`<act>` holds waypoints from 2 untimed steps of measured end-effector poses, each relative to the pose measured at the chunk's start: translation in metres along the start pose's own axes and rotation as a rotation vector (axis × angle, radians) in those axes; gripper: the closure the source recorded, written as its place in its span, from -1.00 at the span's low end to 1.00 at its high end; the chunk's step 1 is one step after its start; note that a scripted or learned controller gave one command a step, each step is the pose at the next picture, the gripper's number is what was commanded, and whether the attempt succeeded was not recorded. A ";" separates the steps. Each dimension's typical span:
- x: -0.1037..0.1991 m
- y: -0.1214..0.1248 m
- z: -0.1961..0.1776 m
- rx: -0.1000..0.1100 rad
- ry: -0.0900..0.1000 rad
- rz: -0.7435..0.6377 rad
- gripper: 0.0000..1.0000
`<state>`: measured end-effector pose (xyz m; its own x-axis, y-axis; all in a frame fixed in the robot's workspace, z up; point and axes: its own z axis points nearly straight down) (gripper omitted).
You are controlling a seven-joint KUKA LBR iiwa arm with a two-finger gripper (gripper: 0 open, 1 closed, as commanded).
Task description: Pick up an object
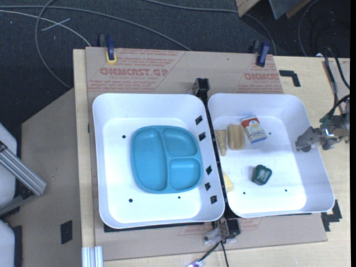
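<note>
End effector [307, 139]: you see a small grey metal piece at the right rim of the right bin, above the rim's edge; you cannot tell from this angle whether it is open or closed, and nothing shows in its grasp.
Right bin [300, 196]: shallow, white, smooth plastic with rounded corners; your pickable things lie in it.
Carton [253, 129]: a small box, white with red and blue print, in the upper middle of the right bin.
Bread pieces [231, 138]: two tan, oblong, roll-like shapes just left of the carton, close to the bin's left wall.
Green object [261, 174]: dark green, rounded and lumpy, lower centre of the right bin, well apart from the carton.
Left bin [111, 199]: same white plastic, touching the right bin along a black divider.
Blue plate [166, 158]: matte teal, rounded-square, three compartments, lying flat mid-bin.
Counter [83, 149]: pale wood sheet with red printed lettering, held by two blue clamps [110, 47] at the far edge.
</note>
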<state>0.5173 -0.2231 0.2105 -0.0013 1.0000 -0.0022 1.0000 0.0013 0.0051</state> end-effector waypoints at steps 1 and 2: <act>0.000 0.001 -0.039 0.000 0.000 0.000 1.00; 0.051 -0.013 -0.035 0.008 0.005 -0.003 1.00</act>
<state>0.5038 -0.1718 0.2452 -0.0042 1.0000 0.0031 1.0000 0.0042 -0.0025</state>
